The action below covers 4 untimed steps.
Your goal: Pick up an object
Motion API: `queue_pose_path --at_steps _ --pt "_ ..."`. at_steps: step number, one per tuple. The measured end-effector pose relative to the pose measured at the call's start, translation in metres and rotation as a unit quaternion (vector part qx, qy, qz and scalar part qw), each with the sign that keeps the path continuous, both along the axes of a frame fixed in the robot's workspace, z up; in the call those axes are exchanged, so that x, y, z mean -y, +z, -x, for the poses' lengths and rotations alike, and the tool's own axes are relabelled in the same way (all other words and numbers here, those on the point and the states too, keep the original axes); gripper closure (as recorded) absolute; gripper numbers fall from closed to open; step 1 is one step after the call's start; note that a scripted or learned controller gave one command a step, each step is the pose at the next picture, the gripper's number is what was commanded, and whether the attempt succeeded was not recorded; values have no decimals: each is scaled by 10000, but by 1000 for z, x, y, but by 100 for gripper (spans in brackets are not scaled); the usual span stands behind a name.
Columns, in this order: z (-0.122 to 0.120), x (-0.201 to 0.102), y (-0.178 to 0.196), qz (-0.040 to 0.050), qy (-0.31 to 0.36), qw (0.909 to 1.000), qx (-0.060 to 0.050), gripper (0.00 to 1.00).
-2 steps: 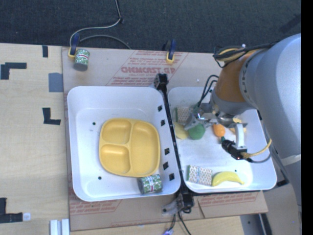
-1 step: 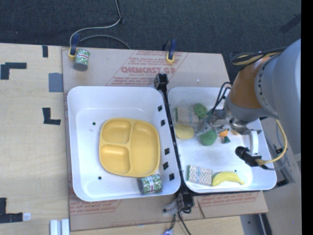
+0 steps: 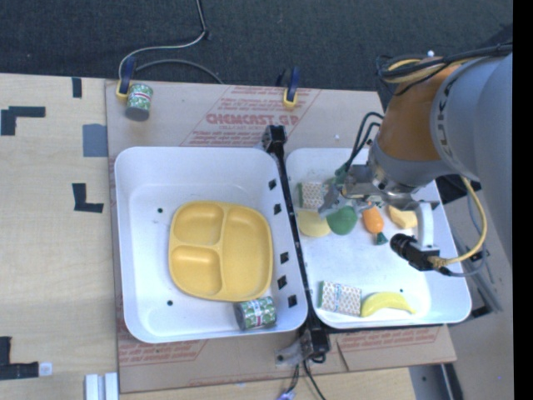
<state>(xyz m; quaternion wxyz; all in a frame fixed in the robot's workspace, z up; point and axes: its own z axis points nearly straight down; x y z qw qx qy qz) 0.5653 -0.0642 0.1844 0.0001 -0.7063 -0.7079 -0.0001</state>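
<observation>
Nearest the camera, a small green-labelled can [image 3: 256, 312] lies on its side at the front edge of the left bin [image 3: 137, 248], touching the yellow divided plate [image 3: 221, 250]. Beside it in the right bin [image 3: 433, 307], a patterned packet [image 3: 340, 297] and a banana [image 3: 386, 304] lie along the front wall.

My gripper [image 3: 343, 197] hangs over the back half of the right bin, and I cannot tell how it is set, since my own wrist covers it from above. Right under and just in front of it sit a green rounded piece [image 3: 341, 221] and a pale yellow one [image 3: 314, 223], touching each other. An orange piece [image 3: 374, 220] lies just to their right, with a pale wedge [image 3: 403, 217] beyond it. Another patterned packet [image 3: 312, 194] lies just left of my gripper, partly hidden. My arm [image 3: 450, 115] blocks the bin's far right corner.

Outside the bins, a second can [image 3: 139, 100] stands on the cardboard at the back left.
</observation>
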Motion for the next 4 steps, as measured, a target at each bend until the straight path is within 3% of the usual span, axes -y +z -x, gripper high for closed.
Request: queue_pose_path --at_steps 1,2,3,4 --pt "14 68 -72 4 -14 10000 -19 100" --pt "-12 31 -49 -2 -1 10000 -5 100" --pt "6 -2 24 3 -2 10000 -1 100" --pt "66 -30 -1 -1 -6 10000 -19 100"
